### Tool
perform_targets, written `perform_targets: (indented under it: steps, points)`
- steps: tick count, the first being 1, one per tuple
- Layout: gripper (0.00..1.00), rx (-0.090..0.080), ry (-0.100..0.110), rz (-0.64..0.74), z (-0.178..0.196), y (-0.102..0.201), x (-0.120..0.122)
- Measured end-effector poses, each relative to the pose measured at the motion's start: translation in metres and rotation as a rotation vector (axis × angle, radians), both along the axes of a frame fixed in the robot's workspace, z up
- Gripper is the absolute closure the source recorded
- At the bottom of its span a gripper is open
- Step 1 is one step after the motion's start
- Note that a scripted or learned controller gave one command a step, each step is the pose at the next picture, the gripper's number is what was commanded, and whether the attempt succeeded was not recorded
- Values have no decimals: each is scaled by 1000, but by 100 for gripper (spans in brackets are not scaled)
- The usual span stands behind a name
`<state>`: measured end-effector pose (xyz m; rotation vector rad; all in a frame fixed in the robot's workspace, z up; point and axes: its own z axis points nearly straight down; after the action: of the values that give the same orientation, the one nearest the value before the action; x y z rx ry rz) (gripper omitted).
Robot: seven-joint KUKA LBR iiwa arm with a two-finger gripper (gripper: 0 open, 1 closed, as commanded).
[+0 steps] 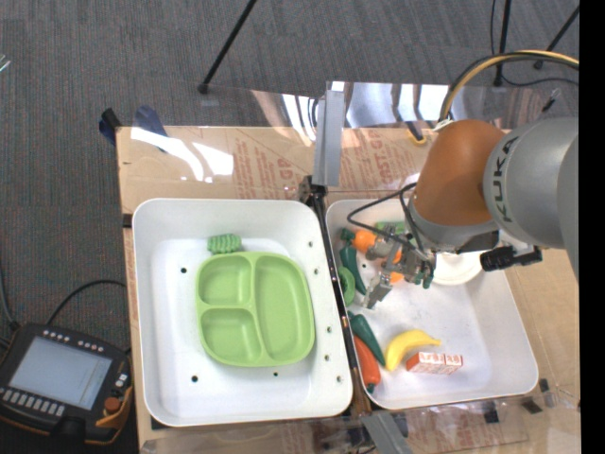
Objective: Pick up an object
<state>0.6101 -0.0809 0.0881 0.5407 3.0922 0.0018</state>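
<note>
Nearest, at the bottom left, a black box with a grey screen [59,375] lies on the floor, cut off by the edge. Just past it is the counter [170,173] with two white bins side by side.

The left bin [151,348] has a green plate [255,308] with three parts. A small green ridged thing [225,244] touches the plate's far rim.

The right bin [515,348] has toys. Near the front sit a small red and white box [436,362] and, just beside it, a banana [407,345]. By the wall between the bins lie a red-orange pepper [368,362] and a dark green one [368,336]. They touch, and each is partly hidden by the bin wall or the other. A green cup [347,282] leans on the same wall, only partly seen.

Further in, the end effector [389,272] hangs low over the bin floor. Its fingers look a little apart, with nothing clamped between them. Orange and green toys [364,239] crowd just beside it and are hard to tell apart. A white dish [458,270] peeks out from under the arm [501,183], mostly hidden. The arm's far end is cut off at the right.
</note>
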Motion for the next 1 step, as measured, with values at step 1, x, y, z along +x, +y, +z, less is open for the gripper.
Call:
perform_targets:
  steps: [1]
  points:
    - [0,1,3,-29,-1,0,-2]
